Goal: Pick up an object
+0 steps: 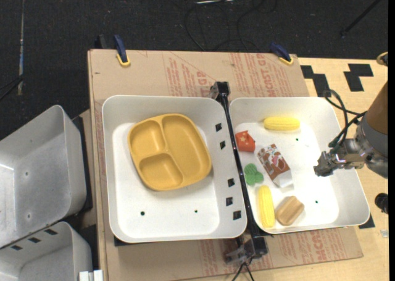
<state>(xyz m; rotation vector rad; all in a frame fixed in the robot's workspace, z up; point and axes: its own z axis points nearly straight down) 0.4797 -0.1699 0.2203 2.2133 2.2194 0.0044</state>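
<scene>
The right bin [321, 209] holds several small objects. A yellow corn cob [281, 124] lies at its far side, with a red block [245, 141] near the divider. In the middle lies a brown-and-white snack packet [274, 163], and a green piece [253, 174] sits beside it. A yellow banana-like piece [265, 206] and a tan bread piece [289, 210] lie at the near edge. My gripper [325, 167] hangs over the right side of this bin, to the right of the packet, with nothing visibly between its fingers.
The left bin [123, 212] holds a yellow three-compartment plate [169, 150]. Black clips run along the divider [231, 162] between the bins. Grey tubs [37, 168] stand off the bench at the left. Cables trail from the arm at the right.
</scene>
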